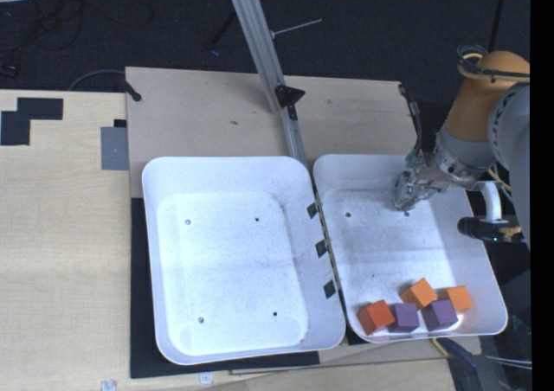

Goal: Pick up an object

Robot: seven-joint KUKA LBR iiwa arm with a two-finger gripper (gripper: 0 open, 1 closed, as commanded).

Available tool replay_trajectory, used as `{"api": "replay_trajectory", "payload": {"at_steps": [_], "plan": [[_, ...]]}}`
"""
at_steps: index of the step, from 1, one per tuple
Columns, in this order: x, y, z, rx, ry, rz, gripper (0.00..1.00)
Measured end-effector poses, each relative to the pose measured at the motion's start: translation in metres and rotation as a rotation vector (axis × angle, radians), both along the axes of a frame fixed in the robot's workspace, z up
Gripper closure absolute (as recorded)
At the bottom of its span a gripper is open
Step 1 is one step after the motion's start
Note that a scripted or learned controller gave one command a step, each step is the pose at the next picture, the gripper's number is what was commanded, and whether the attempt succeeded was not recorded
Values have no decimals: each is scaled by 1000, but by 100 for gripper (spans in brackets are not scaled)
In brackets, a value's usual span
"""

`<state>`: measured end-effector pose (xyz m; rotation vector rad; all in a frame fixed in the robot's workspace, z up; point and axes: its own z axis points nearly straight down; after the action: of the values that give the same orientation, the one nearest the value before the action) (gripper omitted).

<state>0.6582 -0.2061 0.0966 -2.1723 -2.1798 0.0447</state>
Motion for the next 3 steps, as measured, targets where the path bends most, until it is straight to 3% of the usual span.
{"api": "replay_trajectory", "payload": {"at_steps": [1,3], "plan": [[0,2,-1,2,2,4,0],[2,-2,-8,-8,-10,0,0]]}}
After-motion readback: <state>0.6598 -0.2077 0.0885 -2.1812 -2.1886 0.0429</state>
